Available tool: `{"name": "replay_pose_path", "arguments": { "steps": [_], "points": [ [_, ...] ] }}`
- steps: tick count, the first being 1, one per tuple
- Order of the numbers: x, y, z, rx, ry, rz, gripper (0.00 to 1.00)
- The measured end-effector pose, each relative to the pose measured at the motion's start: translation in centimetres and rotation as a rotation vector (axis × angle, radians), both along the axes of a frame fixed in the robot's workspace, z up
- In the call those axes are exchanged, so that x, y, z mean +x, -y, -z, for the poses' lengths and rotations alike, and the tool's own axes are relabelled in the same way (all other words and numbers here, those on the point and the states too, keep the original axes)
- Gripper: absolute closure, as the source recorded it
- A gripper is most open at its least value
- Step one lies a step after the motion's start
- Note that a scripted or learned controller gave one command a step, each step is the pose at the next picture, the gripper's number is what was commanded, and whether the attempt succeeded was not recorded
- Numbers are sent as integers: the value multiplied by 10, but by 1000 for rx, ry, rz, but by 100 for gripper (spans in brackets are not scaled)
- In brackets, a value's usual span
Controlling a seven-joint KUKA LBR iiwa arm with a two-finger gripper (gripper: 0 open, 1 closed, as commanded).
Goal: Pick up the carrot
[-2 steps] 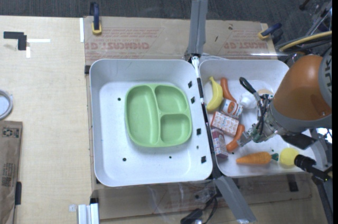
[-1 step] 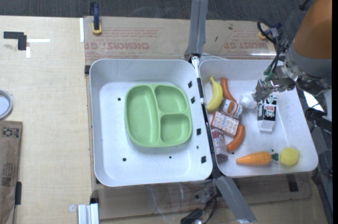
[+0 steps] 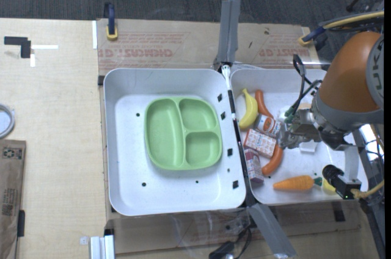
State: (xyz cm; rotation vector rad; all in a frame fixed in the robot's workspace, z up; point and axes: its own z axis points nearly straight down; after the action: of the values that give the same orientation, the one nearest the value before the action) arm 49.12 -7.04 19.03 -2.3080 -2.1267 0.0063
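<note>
While reaching in from the right, grey arm [image 3: 351, 77] with its orange band hanging over the right bin [image 3: 278, 82]; left bin [image 3: 122, 181] alongside, bearing a green divided plate [image 3: 183, 132] and nothing of the task. Gripper [image 3: 292, 137] low over the clutter in the middle of the right bin, near a small printed carton [image 3: 261, 142] and a reddish sausage [image 3: 275, 158]; whether spread or closed, cannot tell, and nothing seen held. Further off toward the far left of that bin, a banana [image 3: 248, 108] beside a second sausage [image 3: 264, 102]. Carrot [image 3: 294, 184] lying flat near the near edge of the right bin, lengthwise left to right, green top toward the right, apart from the gripper and just nearer than the first sausage. Probably a toy: light, stiff, smooth-skinned, so liable to slip or roll along its taper. Best taken across the thick middle of the orange body, closing from the far and near sides, not at the thin left tip nor the leafy end
</note>
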Motion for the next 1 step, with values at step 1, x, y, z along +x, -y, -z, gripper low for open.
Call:
{"name": "replay_pose_path", "arguments": {
  "steps": [1],
  "points": [
    [0,0,0,0,0,0,0]
  ]
}}
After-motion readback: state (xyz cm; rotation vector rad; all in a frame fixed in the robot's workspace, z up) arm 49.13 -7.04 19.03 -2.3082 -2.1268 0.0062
